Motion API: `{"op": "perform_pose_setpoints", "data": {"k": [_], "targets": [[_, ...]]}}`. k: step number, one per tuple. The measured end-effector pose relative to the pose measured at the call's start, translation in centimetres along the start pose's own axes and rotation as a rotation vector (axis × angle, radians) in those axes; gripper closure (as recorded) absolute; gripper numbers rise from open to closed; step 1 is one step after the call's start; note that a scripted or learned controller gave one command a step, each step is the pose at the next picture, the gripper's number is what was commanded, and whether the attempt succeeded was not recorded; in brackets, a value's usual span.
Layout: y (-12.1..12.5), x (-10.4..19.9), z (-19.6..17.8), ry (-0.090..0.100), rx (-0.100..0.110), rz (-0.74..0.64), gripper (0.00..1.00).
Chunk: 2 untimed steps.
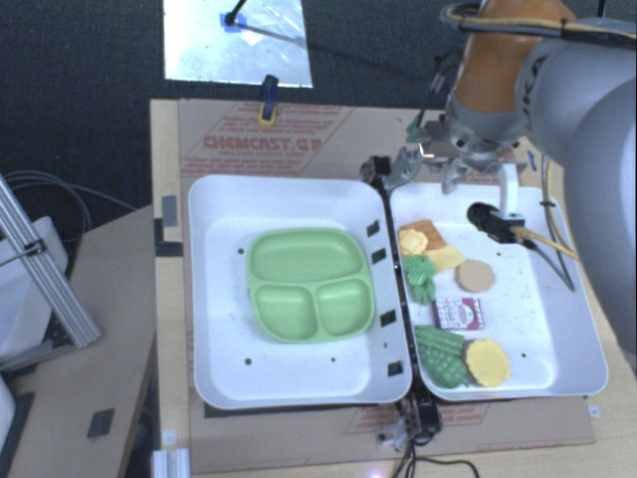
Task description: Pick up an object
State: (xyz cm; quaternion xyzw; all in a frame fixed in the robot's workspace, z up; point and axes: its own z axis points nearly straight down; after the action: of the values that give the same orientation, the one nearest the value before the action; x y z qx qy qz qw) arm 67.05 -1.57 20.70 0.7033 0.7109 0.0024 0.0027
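Robot pincer (435,167) hangs at the far edge of the right white bin (557,307), close to the divider where the two bins meet, at the end of a grey arm (582,98) with an orange band that reaches in from the right. Whether the pincer is open or closed cannot be told from this angle, and nothing is seen in its grip. Below it, along the left side of the right bin, lie small toy foods: an orange-tan slice (423,235) nearest the pincer, a yellow wedge (447,258) touching it, a green leafy piece (418,276) by the divider, and a round tan biscuit (476,276) just beside the wedge. Nearer the camera sit a small pink-and-white box (459,314), a bumpy green vegetable (441,356) and a yellow round piece (489,362) touching it. The left white bin (214,227) holds a pale green divided plate (309,283), well apart from the pincer. Both bins rest on a cardboard sheet (269,137) with red print, and a shiny silver sheet (236,28) lies beyond it on the dark floor.
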Motion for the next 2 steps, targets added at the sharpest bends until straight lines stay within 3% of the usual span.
{"op": "perform_pose_setpoints", "data": {"k": [2], "targets": [[0.0, 0.0, 0.0, 0.0, 0.0, 0.0, 0.0]]}}
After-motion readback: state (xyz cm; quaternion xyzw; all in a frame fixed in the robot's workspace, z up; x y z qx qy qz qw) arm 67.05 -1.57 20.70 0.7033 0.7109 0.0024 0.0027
